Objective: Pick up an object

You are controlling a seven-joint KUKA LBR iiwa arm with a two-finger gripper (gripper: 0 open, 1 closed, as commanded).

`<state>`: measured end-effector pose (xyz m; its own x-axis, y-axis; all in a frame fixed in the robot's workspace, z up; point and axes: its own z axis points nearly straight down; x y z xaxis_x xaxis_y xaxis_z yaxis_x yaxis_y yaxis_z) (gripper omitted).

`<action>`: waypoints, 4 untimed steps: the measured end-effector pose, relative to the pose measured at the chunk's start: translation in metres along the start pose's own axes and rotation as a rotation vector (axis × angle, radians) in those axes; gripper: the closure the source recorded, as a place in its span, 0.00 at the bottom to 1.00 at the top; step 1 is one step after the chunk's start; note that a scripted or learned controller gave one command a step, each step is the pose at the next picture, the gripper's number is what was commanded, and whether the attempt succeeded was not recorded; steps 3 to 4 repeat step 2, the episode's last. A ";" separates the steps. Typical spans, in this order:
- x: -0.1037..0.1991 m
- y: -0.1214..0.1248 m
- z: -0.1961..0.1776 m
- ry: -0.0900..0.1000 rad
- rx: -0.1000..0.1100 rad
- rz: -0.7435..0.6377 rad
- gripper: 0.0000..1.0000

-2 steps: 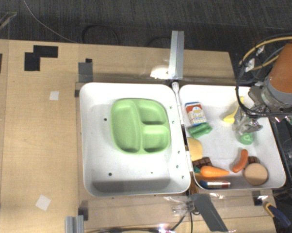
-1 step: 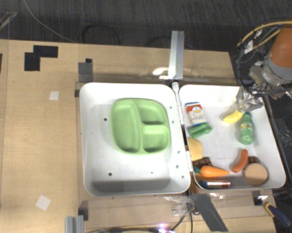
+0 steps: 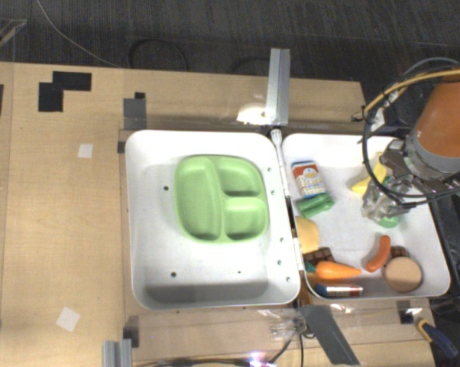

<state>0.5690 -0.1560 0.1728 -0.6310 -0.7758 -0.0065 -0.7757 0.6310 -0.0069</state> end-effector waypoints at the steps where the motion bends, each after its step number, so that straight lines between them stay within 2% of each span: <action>1: 0.001 -0.077 0.017 0.000 -0.001 -0.228 1.00; 2: 0.000 -0.077 0.017 -0.001 0.000 -0.229 0.00; 4: 0.000 -0.077 0.017 -0.001 0.000 -0.229 0.00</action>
